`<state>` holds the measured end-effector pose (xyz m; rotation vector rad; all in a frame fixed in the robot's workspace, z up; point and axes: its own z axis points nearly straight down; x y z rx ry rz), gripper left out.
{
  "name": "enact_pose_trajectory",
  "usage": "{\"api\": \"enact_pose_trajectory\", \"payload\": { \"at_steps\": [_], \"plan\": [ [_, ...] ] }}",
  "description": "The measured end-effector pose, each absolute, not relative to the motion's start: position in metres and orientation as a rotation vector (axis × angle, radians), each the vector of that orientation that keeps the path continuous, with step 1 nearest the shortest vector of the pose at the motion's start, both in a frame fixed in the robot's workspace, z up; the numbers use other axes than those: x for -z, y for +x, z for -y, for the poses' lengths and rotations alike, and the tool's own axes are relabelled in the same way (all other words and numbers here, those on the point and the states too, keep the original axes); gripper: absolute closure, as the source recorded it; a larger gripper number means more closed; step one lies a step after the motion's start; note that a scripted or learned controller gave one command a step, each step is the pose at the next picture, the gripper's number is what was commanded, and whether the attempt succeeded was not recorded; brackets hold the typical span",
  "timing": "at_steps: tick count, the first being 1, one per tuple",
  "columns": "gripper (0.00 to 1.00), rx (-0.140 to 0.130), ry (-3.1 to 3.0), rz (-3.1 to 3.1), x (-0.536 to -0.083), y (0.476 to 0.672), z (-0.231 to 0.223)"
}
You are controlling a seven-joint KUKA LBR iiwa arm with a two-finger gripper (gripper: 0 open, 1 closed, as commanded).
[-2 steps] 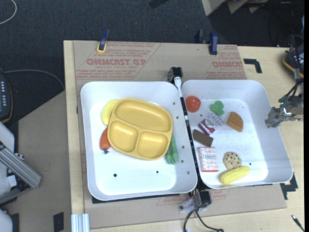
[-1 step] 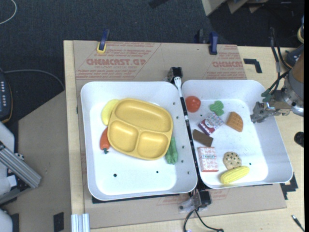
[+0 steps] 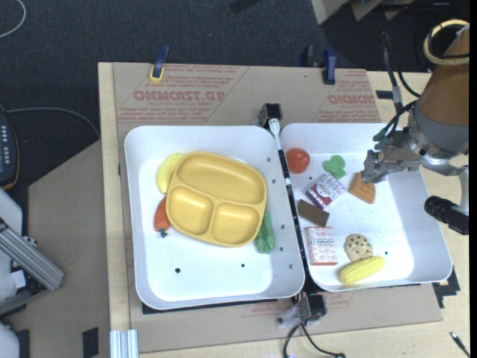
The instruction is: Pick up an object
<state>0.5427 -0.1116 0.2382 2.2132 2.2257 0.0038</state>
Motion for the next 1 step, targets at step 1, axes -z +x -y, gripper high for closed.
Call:
{"api": "enact_pose_trajectory", "payload": {
  "at_steps": [1],
  "plan": [
    [1.0,0.0,2.217,-2.231,-0.2238,0.5475,0.0541]
  ]
}}
